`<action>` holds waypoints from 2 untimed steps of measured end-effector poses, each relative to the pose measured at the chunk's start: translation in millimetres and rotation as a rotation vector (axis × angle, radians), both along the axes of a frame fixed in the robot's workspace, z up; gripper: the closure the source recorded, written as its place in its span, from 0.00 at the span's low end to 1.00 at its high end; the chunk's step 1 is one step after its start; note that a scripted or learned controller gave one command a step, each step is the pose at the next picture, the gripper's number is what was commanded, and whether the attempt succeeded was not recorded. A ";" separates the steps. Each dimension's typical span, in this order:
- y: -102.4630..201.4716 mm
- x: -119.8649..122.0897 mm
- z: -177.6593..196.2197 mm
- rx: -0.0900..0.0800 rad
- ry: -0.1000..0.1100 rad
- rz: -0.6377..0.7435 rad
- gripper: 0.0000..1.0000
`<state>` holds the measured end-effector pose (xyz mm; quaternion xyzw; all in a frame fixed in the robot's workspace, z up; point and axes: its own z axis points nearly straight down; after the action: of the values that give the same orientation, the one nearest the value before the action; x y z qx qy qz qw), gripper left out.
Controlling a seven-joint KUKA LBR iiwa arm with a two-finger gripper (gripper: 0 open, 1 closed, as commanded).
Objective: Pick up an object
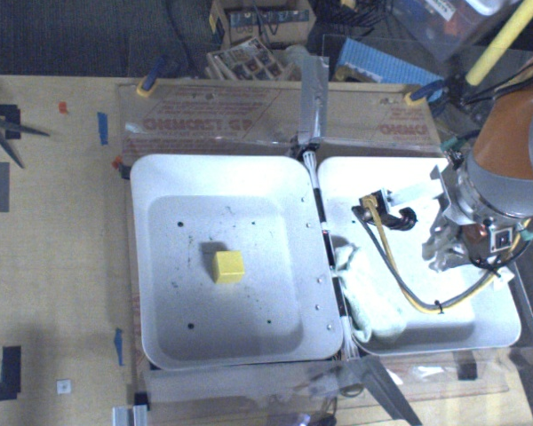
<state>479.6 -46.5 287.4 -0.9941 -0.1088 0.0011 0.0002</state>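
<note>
The gripper (446,251) hangs low over the right bin (506,331). I cannot tell whether it is clenched or released, because glare off the white floor washes out the tip. It is well to the right of the yellow block (229,265), on the other side of the seam where the two bins meet.

The block itself sits alone in the left bin (144,180). It lies flat on the floor near the middle, turned a little askew and apart from every wall. Small dark specks dot the floor around it.

Up the arm, the orange band (515,136) is far to the block's right and higher in the view, above the grey wrist.

Behind the block, past the far rim of its bin, a cardboard sheet (204,118) with red lettering lies along the bench (53,282). A short strip of blue tape (102,129) is stuck to the bench up and to the left of the block, outside the bin. A second blue strip (117,344) lies down and to the block's left, just beside the bin's outer wall.
</note>
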 end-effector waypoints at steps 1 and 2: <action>22.4 9.6 -0.1 -0.001 0.000 -0.014 1.00; 23.3 9.9 9.2 -0.001 0.002 -0.010 1.00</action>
<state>489.5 -23.2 296.7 -0.9946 -0.1038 0.0021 0.0000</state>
